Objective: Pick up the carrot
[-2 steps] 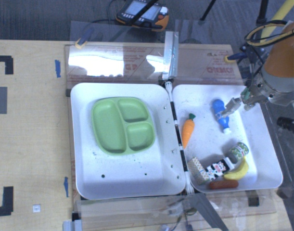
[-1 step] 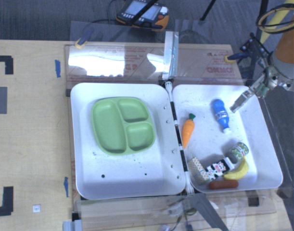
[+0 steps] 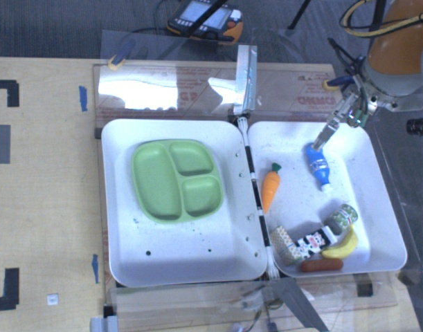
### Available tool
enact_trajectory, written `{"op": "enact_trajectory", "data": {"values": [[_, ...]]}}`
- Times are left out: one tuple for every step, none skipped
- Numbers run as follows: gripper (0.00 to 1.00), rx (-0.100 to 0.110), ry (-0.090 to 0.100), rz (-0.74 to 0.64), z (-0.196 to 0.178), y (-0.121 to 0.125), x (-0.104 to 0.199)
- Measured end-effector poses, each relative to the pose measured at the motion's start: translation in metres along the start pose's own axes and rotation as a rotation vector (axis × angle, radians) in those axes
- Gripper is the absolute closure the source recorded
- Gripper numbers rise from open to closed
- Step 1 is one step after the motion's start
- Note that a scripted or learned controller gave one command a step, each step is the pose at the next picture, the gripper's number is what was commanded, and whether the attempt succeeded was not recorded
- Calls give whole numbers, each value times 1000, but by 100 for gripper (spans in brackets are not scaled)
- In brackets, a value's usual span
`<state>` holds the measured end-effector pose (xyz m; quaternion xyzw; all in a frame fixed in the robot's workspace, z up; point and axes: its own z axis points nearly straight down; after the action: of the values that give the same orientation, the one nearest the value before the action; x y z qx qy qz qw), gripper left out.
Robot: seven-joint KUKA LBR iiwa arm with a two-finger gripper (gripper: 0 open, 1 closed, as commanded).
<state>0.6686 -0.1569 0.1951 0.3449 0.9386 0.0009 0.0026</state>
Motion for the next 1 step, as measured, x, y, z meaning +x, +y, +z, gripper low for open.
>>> {"op": "enact_trajectory", "data": {"values": [[0, 3, 5, 44, 12, 57, 62]]}}
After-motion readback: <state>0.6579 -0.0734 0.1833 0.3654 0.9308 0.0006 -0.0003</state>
